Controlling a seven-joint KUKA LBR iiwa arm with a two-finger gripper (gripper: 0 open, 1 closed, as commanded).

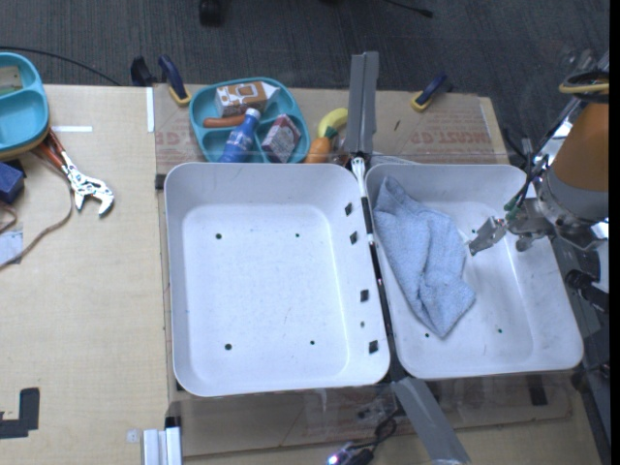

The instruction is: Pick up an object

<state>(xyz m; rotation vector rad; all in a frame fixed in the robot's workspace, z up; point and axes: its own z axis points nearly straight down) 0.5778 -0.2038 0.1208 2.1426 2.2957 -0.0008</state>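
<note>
Nothing picked yet. We see the blue towel (423, 263) lying crumpled in the right bin (542, 352), left bin (194, 356) beside it. Claw (499, 231) hovers just right of the towel, fingers apart, holding nothing. Approach, grasp and lift all remain, we'd judge.

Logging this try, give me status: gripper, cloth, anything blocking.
Gripper over right bin, holding nothing. Blue cloth crumpled in bin, apart from gripper. Nothing in the way.
</note>
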